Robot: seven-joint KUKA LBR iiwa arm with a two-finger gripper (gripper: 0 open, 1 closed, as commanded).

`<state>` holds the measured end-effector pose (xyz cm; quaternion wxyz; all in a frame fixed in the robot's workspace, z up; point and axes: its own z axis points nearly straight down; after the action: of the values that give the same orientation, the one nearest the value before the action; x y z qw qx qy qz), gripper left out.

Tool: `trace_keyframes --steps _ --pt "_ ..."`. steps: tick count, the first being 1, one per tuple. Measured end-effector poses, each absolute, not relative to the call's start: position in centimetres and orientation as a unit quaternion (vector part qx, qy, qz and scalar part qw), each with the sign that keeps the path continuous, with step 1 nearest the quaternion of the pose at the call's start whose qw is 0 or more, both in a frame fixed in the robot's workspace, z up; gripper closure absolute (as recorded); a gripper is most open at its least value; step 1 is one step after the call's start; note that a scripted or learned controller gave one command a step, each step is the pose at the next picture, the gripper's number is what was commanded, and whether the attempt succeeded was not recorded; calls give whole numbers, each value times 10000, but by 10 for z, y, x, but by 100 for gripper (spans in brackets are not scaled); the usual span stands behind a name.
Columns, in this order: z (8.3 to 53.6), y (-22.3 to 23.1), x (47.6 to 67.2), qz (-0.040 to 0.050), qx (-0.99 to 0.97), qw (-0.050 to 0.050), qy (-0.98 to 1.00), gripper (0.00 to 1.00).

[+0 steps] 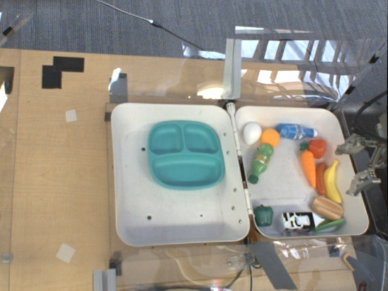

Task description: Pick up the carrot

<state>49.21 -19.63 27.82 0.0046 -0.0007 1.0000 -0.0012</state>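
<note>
Camera view, looking down on a pale wooden bench (54, 162) with two shallow white bins side by side.

Left white bin (136, 223): holds a teal plastic divided plate (185, 154) with three compartments, lying flat near the middle.

Right white bin (279, 193): crowded with toy food. A white egg (251, 132) sits near the far left corner, touching a small orange ball-shaped fruit (270, 137). Just below that, a green plastic bottle (261, 162) lies tilted. A blue plastic water bottle (295, 131) lies along the far wall. The orange toy carrot (309, 167) lies right of centre, running front to back, its upper end just beside a red tomato-like piece (317, 147). A yellow banana (332, 180) lies to the right of the carrot, a reddish piece between them. Near the front wall: a tan bread roll (328, 208), a green bean-shaped pod (328, 225), a black-and-white box (297, 221), a dark green pepper (263, 214).

Metal two-finger gripper (357, 165) sits at the right rim of the right bin, apart from the carrot, beside the banana. Fingers spread wide, grasping nothing.
</note>
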Motion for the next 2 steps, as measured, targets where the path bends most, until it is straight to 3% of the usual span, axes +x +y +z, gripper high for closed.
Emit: trace_keyframes --steps 1,2 --pt "126 -198 527 17 171 -19 9999 0" --pt "90 -204 580 -10 686 75 9976 0"
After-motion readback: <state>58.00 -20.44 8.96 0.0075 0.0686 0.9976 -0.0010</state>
